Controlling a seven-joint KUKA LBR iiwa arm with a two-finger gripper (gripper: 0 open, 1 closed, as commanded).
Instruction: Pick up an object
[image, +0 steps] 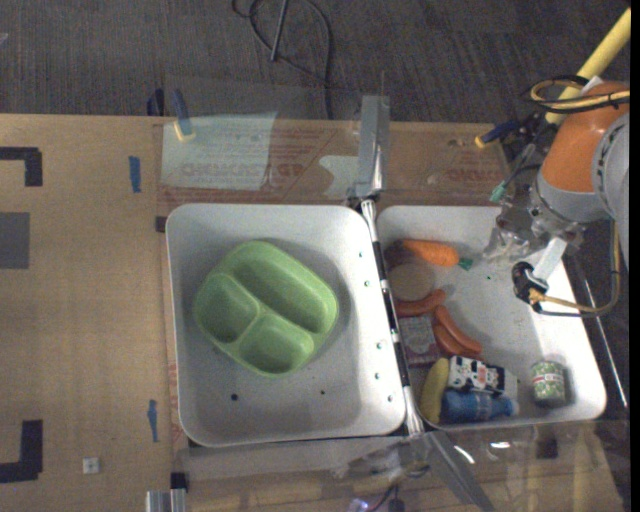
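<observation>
Hand (508, 243) hovers over the right shallow white plastic bin (580, 350), near the orange toy carrot (432, 252); its finger state cannot be told.

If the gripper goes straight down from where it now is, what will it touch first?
Probably the bare floor of the right bin. The gripper hangs over its upper right part; the carrot, the nearest item, lies to its left. Depth is uncertain.
</observation>
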